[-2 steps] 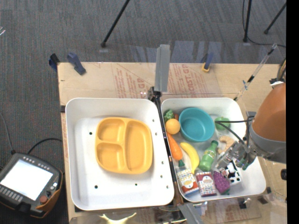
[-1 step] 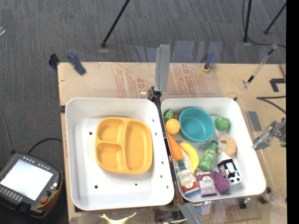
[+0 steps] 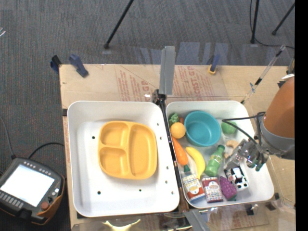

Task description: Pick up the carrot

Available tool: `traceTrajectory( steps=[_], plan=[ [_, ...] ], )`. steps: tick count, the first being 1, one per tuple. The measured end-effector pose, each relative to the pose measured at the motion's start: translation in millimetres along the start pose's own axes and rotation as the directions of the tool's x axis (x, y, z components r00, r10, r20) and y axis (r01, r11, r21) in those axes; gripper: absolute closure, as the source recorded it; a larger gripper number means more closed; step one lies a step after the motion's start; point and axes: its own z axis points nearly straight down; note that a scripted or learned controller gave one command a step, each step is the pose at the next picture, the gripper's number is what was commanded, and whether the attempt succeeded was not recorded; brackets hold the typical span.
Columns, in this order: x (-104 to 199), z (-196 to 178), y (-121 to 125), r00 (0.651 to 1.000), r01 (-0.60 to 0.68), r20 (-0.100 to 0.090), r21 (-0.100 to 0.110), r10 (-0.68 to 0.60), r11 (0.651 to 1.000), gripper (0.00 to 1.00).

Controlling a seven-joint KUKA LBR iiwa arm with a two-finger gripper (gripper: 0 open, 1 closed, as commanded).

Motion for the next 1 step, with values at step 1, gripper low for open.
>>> traceTrajectory(
  steps=[1],
  plan=[
    [-49.7,75.2,-2.1,0.994,-0.106,0.001,0.001,0.106,0.994,1.00]
  ],
)
